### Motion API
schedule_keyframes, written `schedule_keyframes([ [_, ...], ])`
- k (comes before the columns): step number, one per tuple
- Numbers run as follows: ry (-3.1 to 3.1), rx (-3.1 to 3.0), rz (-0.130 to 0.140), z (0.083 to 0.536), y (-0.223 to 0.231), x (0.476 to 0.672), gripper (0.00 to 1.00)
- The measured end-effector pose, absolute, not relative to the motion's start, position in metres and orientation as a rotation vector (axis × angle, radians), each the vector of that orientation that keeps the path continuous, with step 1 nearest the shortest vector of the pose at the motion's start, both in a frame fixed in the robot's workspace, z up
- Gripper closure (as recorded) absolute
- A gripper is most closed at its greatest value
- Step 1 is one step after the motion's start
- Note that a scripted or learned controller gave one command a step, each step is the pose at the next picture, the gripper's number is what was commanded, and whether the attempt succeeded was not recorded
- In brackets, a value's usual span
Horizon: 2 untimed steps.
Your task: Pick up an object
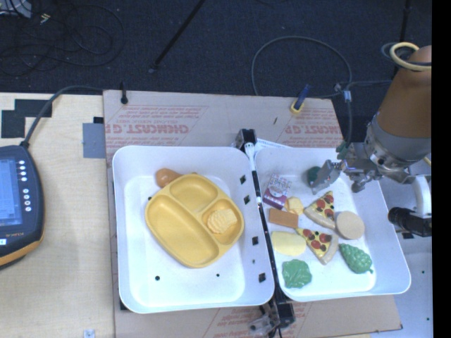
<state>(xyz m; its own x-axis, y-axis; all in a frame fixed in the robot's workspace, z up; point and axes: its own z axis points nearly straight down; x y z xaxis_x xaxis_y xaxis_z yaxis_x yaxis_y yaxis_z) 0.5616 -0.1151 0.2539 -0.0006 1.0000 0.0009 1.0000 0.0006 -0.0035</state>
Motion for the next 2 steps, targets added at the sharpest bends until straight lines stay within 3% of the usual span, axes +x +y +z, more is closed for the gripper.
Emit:
schedule_keyframes([
  [1, -2.212, -2.209, 0.015, 0.103, -0.099, 0.546, 0.0],
  [2, -2.226, -2.224, -0.003, 0.09, -0.159, 0.61, 0.0],
])
